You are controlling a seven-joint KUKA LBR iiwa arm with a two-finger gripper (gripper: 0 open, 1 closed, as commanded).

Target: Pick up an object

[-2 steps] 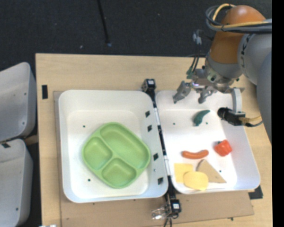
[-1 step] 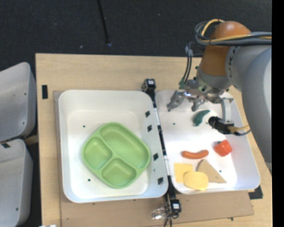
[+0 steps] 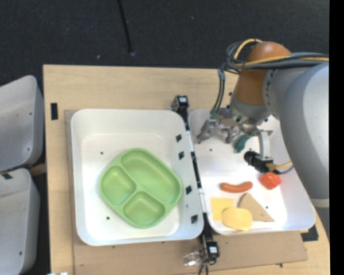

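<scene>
Grey arm with the orange band reaches in from the right; its gripper (image 3: 221, 132) sits low over the rear part of the right white bin (image 3: 295, 208). The fingers (image 3: 205, 133) look spread, metal tips splayed toward the bin's left wall, and nothing shows between them. A small teal piece (image 3: 239, 144) lies just beside the gripper, apart from the tips as far as I can tell.

Candidate objects all lie on the bin floor: red-orange sausage-shaped toy (image 3: 236, 186), red rounded toy (image 3: 270, 180), yellow square slice (image 3: 220, 207), yellow round disc (image 3: 237, 218) overlapping it, tan wedge (image 3: 254, 208).

Left white bin (image 3: 79, 153) holds a green compartment plate (image 3: 140, 187), well away from the gripper.

Judgement: grasp not yet made; approach stage only. Closing on an object and lifting remain.
</scene>
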